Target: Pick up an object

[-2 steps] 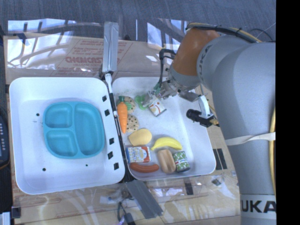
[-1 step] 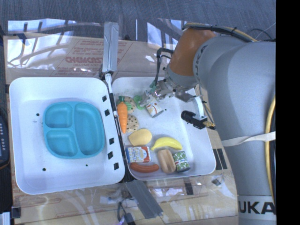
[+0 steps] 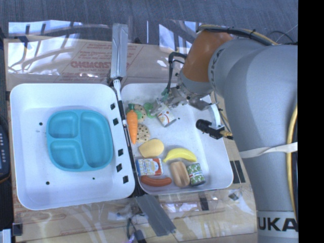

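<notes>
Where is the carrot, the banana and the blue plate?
carrot (image 3: 132,126), camera view, middle of its orange body.
banana (image 3: 179,155), camera view, middle of its yellow curve.
blue plate (image 3: 108,146), camera view, its right rim.

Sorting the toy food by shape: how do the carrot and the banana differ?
The carrot is orange, straight and tapering, lying along the right bin's left wall. The banana is yellow, curved, lying crosswise nearer the bin's middle. Both are elongated and lie flat in the same bin.

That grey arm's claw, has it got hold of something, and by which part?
Cannot be told: the gripper sits low over a small white carton, but no grasp is visible.
</notes>
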### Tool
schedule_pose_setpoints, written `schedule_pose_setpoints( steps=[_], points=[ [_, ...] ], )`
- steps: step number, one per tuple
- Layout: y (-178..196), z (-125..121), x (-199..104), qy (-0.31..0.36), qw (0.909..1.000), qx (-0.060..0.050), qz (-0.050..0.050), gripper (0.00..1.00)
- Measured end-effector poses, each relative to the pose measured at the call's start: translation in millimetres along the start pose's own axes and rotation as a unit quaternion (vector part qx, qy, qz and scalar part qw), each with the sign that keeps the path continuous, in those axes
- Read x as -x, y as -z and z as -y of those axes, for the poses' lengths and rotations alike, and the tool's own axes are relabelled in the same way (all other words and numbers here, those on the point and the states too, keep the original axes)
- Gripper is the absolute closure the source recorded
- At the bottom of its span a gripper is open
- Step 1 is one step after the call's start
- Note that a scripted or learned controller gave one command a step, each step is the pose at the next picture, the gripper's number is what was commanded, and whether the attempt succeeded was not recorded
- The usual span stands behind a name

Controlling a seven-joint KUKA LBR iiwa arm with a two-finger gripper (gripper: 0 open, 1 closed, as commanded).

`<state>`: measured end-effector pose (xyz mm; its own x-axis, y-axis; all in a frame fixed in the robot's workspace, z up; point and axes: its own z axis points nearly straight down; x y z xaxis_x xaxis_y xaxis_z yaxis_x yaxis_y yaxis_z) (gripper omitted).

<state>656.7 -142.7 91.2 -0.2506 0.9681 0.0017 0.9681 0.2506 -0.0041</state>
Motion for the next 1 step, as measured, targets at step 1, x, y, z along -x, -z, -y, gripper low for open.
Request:
schedule_pose_setpoints(
  steps=[1],
  points=[
    [1.2, 2.2, 13.2, 0.043, 0.9991, 0.003, 0.002, 1.00]
  ],
)
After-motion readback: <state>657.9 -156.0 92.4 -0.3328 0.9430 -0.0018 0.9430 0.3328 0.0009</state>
